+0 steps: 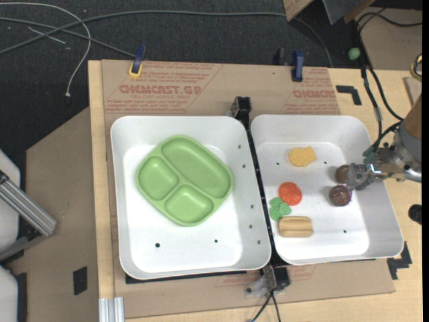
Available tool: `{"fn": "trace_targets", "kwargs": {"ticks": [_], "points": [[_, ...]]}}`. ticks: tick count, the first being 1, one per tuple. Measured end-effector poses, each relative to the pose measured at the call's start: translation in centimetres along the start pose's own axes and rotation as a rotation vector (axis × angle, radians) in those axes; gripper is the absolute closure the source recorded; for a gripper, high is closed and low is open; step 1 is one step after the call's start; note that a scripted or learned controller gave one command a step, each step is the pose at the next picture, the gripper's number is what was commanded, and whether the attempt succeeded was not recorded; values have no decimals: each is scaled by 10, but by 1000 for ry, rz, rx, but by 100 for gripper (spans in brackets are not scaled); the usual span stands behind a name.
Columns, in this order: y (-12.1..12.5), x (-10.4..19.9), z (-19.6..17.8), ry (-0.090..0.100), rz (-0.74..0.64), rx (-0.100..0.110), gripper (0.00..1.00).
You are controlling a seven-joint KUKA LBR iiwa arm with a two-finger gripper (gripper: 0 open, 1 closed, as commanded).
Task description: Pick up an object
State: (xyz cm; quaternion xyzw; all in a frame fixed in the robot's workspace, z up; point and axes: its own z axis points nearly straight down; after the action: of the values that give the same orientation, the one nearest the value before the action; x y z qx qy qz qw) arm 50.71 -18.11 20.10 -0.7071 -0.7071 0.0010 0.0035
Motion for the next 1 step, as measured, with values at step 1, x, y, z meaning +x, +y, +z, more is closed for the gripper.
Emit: {"fn": "trace_targets", "kwargs": {"ticks": [1], "points": [[-1,-7,46,0,1,0,0]]}}
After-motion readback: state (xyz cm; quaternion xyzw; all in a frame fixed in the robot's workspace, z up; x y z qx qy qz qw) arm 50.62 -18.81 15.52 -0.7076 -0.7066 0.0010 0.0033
